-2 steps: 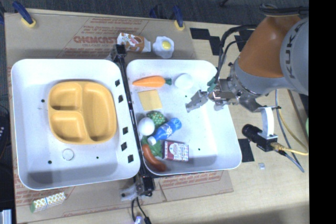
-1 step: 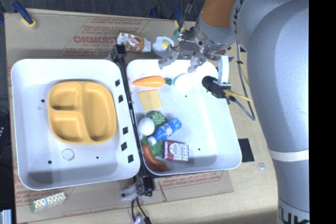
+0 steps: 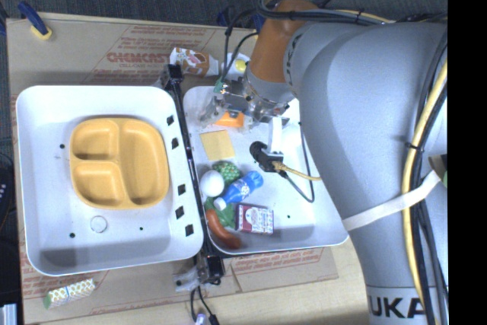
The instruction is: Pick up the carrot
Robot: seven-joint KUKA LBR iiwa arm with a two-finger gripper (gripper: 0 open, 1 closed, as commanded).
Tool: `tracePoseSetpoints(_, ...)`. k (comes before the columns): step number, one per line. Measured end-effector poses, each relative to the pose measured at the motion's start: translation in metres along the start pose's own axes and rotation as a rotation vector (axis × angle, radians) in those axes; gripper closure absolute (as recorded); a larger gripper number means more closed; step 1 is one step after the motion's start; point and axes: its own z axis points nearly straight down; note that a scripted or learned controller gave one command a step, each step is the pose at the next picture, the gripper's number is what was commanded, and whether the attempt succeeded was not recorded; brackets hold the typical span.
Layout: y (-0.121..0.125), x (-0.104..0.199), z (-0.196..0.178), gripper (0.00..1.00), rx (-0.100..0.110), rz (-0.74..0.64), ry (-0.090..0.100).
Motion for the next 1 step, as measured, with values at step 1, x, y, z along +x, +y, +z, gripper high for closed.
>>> tracePoseSetpoints(1,-0.0004,0.0001,-0.0100,1.00,0.005,-0.005,-0.001)
